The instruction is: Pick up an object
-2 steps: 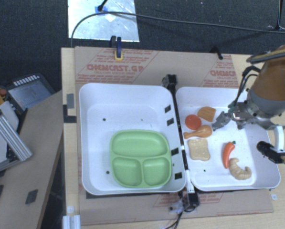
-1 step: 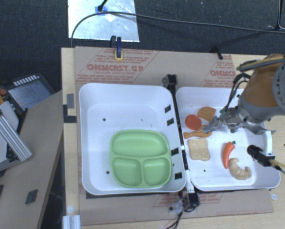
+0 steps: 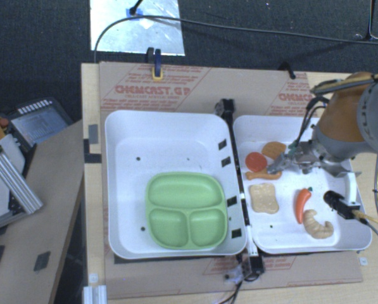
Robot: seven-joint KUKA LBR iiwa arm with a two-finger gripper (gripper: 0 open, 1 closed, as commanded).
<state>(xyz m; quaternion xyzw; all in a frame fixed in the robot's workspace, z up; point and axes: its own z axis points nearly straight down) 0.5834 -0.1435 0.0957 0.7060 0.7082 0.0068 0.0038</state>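
Note:
The right bin (image 3: 350,233) holds several toy foods. A red tomato (image 3: 256,161) lies at its left, with an orange piece (image 3: 274,149) just behind it and a thin orange stick (image 3: 263,176) in front. A bread slice (image 3: 263,198), a red chili pepper (image 3: 302,205) and a tan croissant (image 3: 318,224) lie nearer the front. My gripper (image 3: 278,165) reaches in from the right and sits low, just right of the tomato and above the orange stick's right end. I see nothing clearly held in it.
The left bin (image 3: 122,170) holds a green divided plate (image 3: 185,209). A black-clipped divider wall (image 3: 233,170) separates the two bins. The arm's grey and orange body (image 3: 347,122) hangs over the right bin's back right corner.

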